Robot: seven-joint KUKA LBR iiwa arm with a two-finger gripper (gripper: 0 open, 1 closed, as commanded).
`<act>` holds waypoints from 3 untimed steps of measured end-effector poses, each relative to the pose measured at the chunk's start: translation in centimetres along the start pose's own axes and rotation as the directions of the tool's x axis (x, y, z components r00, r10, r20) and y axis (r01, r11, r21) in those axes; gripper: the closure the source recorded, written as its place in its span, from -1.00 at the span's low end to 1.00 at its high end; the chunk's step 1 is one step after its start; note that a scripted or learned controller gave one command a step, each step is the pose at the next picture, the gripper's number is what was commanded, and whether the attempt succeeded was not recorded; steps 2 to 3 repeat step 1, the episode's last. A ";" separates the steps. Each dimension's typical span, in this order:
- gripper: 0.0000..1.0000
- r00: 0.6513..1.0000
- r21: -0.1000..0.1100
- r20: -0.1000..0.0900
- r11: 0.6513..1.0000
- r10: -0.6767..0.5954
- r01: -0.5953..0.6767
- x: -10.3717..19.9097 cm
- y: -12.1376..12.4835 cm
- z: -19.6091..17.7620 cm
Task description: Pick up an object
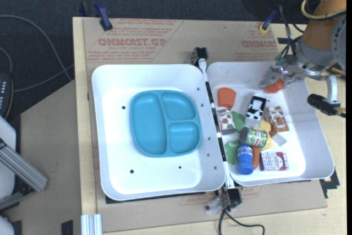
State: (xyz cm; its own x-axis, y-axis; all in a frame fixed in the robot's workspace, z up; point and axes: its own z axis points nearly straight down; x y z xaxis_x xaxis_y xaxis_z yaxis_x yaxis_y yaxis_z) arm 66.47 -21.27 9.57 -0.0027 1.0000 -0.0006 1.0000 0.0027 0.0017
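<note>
L bin (110, 118): blue tray (165, 122) mid-floor; bare white floor all round it, widest along near edge. R bin (313, 135): items packed centre to near edge, incl. can (254, 137), bottle (245, 159), carton (255, 107); bare floor along R wall.

A divided tray (165, 124) lies in the left bin (110, 85); small groceries (250, 129) crowd the right bin (313, 140)

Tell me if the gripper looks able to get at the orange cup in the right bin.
Probably yes. The orange cup stands at the near-left edge of the pile, with nothing on top of it, and the gripper hangs over the same bin to its right.
</note>
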 end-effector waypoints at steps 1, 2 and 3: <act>1.00 1.000 0.010 -0.003 1.000 0.002 -0.002 6.4 0.1 1.1; 1.00 1.000 0.010 -0.003 1.000 0.002 -0.002 6.4 0.1 1.1; 1.00 1.000 0.010 -0.003 1.000 0.002 -0.002 6.4 0.1 1.1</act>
